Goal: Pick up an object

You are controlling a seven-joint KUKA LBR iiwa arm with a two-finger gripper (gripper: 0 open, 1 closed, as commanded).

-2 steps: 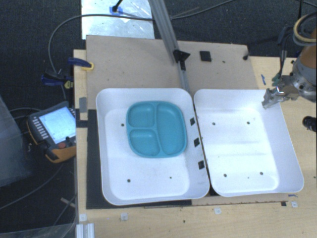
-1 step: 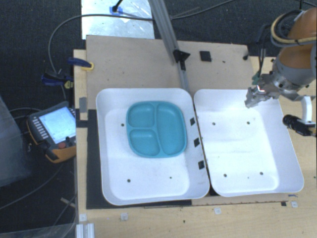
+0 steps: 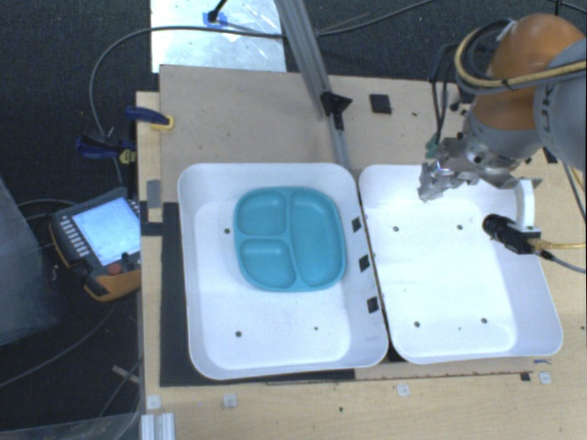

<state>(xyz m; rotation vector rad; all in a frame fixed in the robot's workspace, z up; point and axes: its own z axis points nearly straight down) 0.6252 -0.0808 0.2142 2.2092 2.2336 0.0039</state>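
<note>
Over the right bin (image 3: 459,337), far edge, the claw (image 3: 433,183) is seen; fingers' state cannot be told. Plate (image 3: 289,239) lies well left.

Arm (image 3: 527,71) reaches in from the right, orange band up top, wrist bent down, end effector (image 3: 433,186) pointing low.
</note>
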